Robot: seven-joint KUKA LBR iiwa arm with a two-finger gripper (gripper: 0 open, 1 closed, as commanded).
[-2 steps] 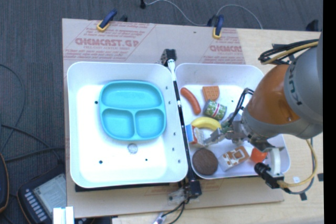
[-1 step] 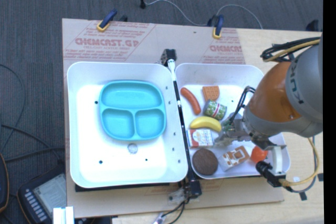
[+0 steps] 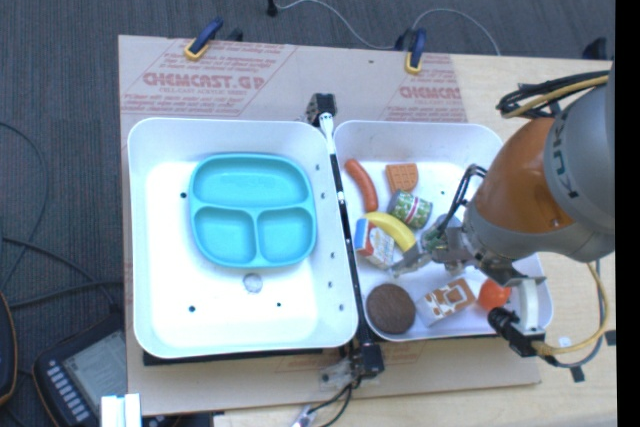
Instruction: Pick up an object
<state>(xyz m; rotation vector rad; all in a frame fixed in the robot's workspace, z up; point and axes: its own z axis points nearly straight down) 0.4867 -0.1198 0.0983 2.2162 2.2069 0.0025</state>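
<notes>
My gripper (image 3: 418, 255) is low in the right bin (image 3: 420, 131), its fingers slightly spread beside a yellow banana (image 3: 390, 228) and a small white and red carton (image 3: 373, 243). Nothing sits visibly between the fingers. Close by lie a green can (image 3: 410, 209), a red sausage (image 3: 361, 183), a tan cracker (image 3: 402, 177), a round brown cookie (image 3: 391, 308), a brown and white packet (image 3: 448, 299) and an orange-red item (image 3: 493, 294). The grey arm with its orange band (image 3: 525, 190) covers the bin's right part.
The left bin (image 3: 170, 315) holds a light blue divided plate (image 3: 252, 209) and a small clear lump (image 3: 254, 282) below it. A black and white divider strip (image 3: 337, 185) runs between the bins. Clamps (image 3: 204, 38) and cables edge the board at the back.
</notes>
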